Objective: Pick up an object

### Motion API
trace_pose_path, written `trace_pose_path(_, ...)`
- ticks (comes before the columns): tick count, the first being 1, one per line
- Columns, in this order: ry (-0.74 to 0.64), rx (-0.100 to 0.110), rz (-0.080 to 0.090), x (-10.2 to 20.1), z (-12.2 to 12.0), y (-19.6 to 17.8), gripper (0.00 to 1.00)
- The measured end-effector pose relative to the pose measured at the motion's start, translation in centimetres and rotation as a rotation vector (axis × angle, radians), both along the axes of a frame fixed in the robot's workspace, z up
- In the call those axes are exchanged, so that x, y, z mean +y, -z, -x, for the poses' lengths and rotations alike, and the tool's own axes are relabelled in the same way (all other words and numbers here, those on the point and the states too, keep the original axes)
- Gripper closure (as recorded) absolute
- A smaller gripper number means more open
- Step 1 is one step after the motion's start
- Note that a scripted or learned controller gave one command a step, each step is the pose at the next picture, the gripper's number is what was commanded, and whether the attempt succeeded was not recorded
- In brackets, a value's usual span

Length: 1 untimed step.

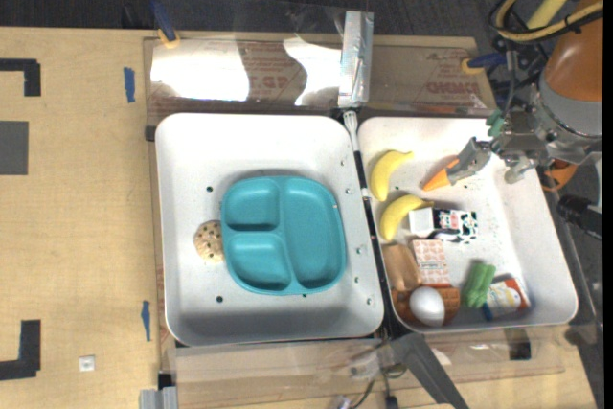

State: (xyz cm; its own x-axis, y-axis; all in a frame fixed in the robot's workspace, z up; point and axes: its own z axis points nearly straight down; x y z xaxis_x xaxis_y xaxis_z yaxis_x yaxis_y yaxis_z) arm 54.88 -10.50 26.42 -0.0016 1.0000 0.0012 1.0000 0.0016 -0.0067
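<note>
Gripper (490, 158) is being poised above the carrot (440, 176) — finger state cannot be told — and should be centred before closing.

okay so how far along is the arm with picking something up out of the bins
Done: nothing looks lifted yet. The bananas, carrot, egg and small cartons all lie in the right bin; the teal tray and cookie sit in the left bin. In hand: the tool hangs over the right bin's upper part, beside the carrot. Left: the grasp and lift.
</note>
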Motion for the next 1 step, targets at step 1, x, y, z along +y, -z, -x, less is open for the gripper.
trace_pose_path(1, 0.069, 0.004, 0.000, 3.75, 1.37, 4.42, 0.00)
